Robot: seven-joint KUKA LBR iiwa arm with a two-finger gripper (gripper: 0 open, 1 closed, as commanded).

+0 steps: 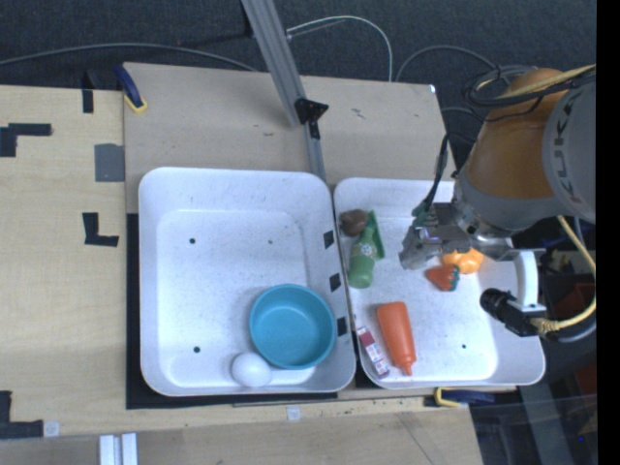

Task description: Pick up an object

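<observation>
Two bins (155, 260); jaws (423, 243) near orange bottle (395, 334).

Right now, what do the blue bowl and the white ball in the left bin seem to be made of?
The blue bowl looks like moulded plastic with a matte finish: its colour is even and it shows no sharp glints. The white ball, touching the bowl's rim, looks smooth and slightly glossy, perhaps plastic or foam; the view is too coarse to decide.

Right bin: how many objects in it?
5 visible: brown lump at the bin's upper left, green bottle just below it, orange bottle lower middle, small red-white packet beside it, orange-red piece under the pincer. The arm may hide more.
</observation>
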